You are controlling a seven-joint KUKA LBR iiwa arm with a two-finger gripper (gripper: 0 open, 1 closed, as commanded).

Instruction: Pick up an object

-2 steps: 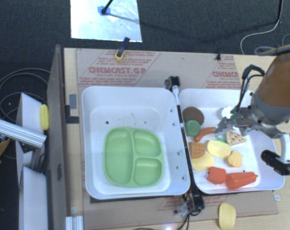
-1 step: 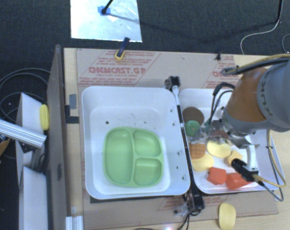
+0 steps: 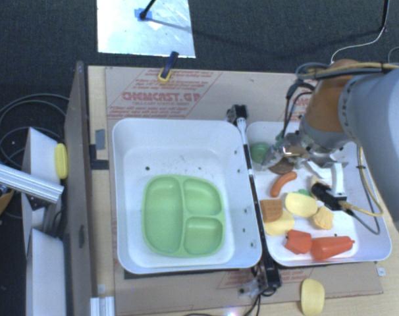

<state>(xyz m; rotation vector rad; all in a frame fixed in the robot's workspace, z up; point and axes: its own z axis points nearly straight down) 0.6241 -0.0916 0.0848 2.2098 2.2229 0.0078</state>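
The right white bin (image 3: 377, 245) holds several toy foods. Among them are an orange sausage (image 3: 283, 183), a yellow lemon-like piece (image 3: 301, 205), a tan waffle square (image 3: 272, 209), a red piece (image 3: 298, 242) and an orange-red carrot shape (image 3: 332, 245). A green round item (image 3: 259, 151) lies by the bin's far left wall. My gripper (image 3: 284, 154) hangs low over the far part of this bin, just right of the green item and above a brown piece (image 3: 281, 167). The wrist hides whatever is between the fingertips.
The left white bin (image 3: 130, 143) holds a green divided plate (image 3: 184, 214). A yellow item (image 3: 311, 296) lies on the cardboard outside the right bin's near edge. A ridged yellow piece (image 3: 323, 218) lies beside the lemon-like piece.
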